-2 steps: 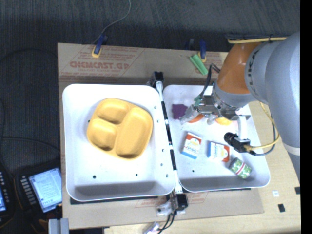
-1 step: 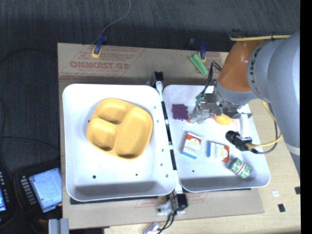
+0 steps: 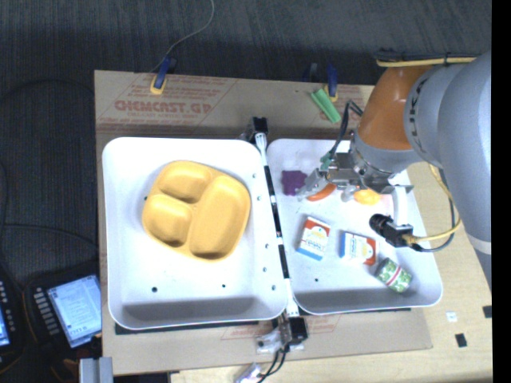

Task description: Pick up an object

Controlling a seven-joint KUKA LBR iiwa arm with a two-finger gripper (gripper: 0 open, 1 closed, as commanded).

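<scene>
**Objects in the right bin, hand low over its far end**

Objects for picking lie in the right bin [image 3: 431, 294]. From the left: a yellow sectioned tray [image 3: 196, 208] fills the left bin [image 3: 120, 238]. In the right bin sit a purple piece [image 3: 291, 182], an orange piece [image 3: 321, 191], two small white cartons [image 3: 314, 238] [image 3: 357, 247] and a green can [image 3: 394, 274]. The hand [image 3: 345, 174] hangs just above the orange piece; whether it is parted or closed cannot be told. Both bins rest on the counter [image 3: 160, 102].
</scene>
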